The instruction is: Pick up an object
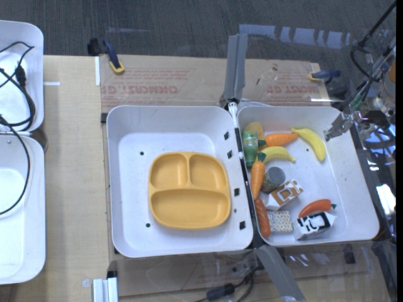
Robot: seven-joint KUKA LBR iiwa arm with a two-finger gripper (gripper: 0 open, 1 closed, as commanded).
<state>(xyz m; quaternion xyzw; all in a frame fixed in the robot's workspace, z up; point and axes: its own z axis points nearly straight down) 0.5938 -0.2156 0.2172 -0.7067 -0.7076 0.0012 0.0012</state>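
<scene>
- Gripper [334, 129] hangs over the right bin's [352, 231] far right corner, holding nothing; whether its parts are spread, I cannot tell.
- Nothing picked yet: banana [313, 141], carrots and cartons lie in the bin.
- Yellow tray [189, 190] sits in the left bin [126, 168].
- The whole grab remains.

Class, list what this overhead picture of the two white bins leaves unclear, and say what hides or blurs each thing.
- Robot arm's claw: in the camera view, small and blurred among cables at the right bin's edge; open or shut is unreadable.
- Small white printed box: print too small to read.
- Round grey can: label unreadable.
- Green toy: crowded against the bin wall by the orange plastic carrot; shape unclear.
</scene>
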